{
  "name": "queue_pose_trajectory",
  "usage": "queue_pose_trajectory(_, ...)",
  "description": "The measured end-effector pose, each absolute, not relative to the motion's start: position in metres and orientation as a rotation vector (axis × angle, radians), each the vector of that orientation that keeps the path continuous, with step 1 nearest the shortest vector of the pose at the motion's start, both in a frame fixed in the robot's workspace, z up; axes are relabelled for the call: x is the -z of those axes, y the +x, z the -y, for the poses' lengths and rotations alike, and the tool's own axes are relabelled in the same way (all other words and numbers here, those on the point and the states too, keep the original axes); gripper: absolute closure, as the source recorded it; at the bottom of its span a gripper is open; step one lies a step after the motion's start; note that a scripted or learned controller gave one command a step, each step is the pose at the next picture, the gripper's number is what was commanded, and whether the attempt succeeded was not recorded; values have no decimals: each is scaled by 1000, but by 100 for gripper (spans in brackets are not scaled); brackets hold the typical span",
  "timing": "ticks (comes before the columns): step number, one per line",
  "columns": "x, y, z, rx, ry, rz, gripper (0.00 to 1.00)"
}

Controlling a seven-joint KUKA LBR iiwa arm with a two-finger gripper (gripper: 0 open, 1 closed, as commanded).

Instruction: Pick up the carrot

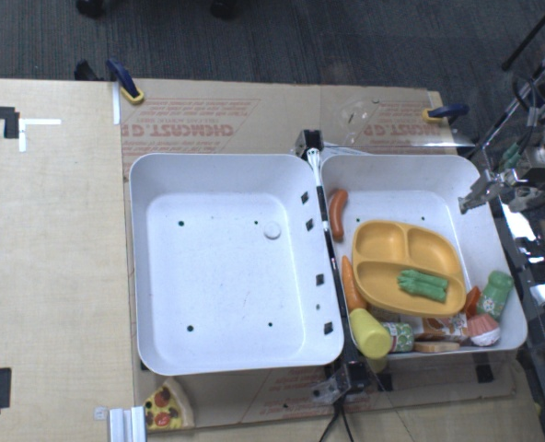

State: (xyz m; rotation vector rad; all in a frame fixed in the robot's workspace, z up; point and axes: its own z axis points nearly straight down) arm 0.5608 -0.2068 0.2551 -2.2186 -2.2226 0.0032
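Note:
The carrot [350, 284] is a slim orange piece lying in the right bin [397, 175], squeezed between the bin's left wall and the yellow divided plate [383, 242]. Its lower end is hidden by a yellow cup [370, 334]. My gripper [482, 194] hangs at the right bin's far right edge, above the rim and well away from the carrot. Nothing shows in it. The arm's dark linkage runs off the right side of the camera view.
A green toy vegetable [423, 284] lies on the plate. A reddish sausage [337, 215] lies near the bin's left wall. A green bottle [496, 293], a can and other toy food crowd the front right. The left bin [153, 247] holds one small white disc [272, 231].

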Motion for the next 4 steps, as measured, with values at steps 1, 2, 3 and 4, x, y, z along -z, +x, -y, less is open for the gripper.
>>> queue_pose_trajectory(1,-116,513,219,2,-2156,2278,0)
queue_pose_trajectory(2,-97,524,185,10,-2274,2184,0)
queue_pose_trajectory(3,-92,569,148,-2,-2622,1732,0)
queue_pose_trajectory(4,-92,578,194,-4,-2815,1395,0)
